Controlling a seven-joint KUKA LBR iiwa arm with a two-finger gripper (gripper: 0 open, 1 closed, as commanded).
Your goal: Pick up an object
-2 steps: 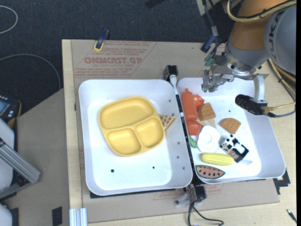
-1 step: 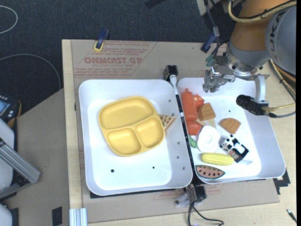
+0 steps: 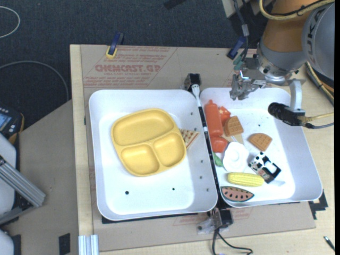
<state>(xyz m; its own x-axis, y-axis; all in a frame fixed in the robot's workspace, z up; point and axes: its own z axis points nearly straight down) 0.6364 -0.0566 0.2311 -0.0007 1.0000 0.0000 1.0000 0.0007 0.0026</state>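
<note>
Yellow divided plate (image 3: 146, 141), orange-red bottle (image 3: 213, 120), yellow corn (image 3: 245, 179) — all in white bins (image 3: 106, 185).

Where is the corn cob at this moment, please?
In the camera view the corn cob lies in the right bin, near its front edge, between the white round piece behind it and the watermelon slice in front.

Bright, even light falls from above, and the two white bins (image 3: 101, 142) come close to washed out, their rims glaring a little. Shadows are short and soft: a faint one under the yellow divided plate (image 3: 147, 141), darker ones beneath the small toys on the right. The dark floor (image 3: 48, 15) around the desk (image 3: 79, 68) stays dim. Focus is fair in the middle, while fine detail is grainy and the arm (image 3: 297, 20) at top right looks slightly soft
</note>
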